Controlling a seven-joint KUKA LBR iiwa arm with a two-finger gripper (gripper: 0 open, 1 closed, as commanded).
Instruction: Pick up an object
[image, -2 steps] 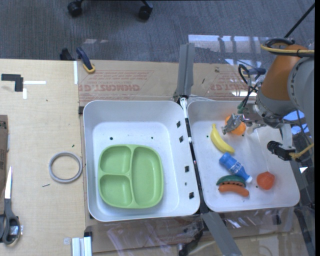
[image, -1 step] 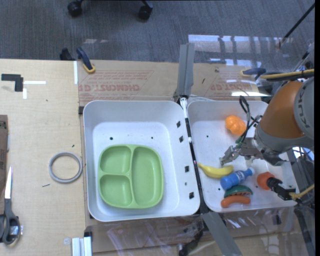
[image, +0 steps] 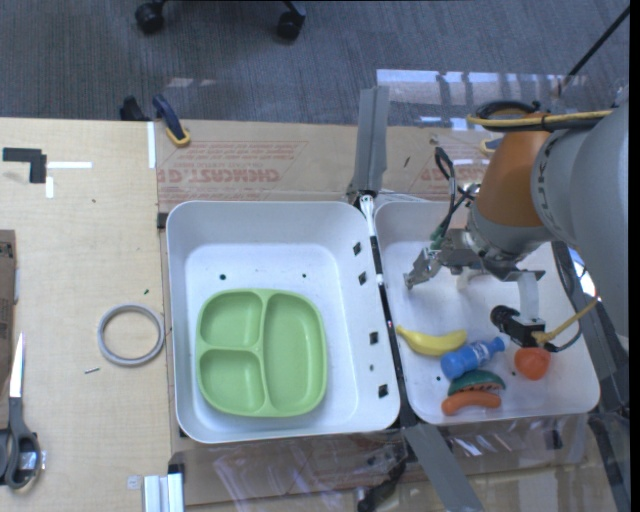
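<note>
A yellow banana (image: 432, 341), blue bottle (image: 470, 357), orange ball (image: 532, 363) and orange-and-green toy (image: 472, 392) cluster in the right bin (image: 400, 240) toward its near edge; the far half is bare white floor. The gripper (image: 416, 276) hangs over that bare area, well apart from the banana, its fingers spread with nothing between them. The grey arm (image: 575, 180) reaches in from the right, bent downward. The left bin (image: 260, 225) holds a green divided plate (image: 263, 352).

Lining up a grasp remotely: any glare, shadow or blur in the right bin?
Camera view: even light, soft shadows under the banana and blue bottle; the right bin floor is bright but readable; the claw looks slightly soft; glare on the clear panel behind.
</note>
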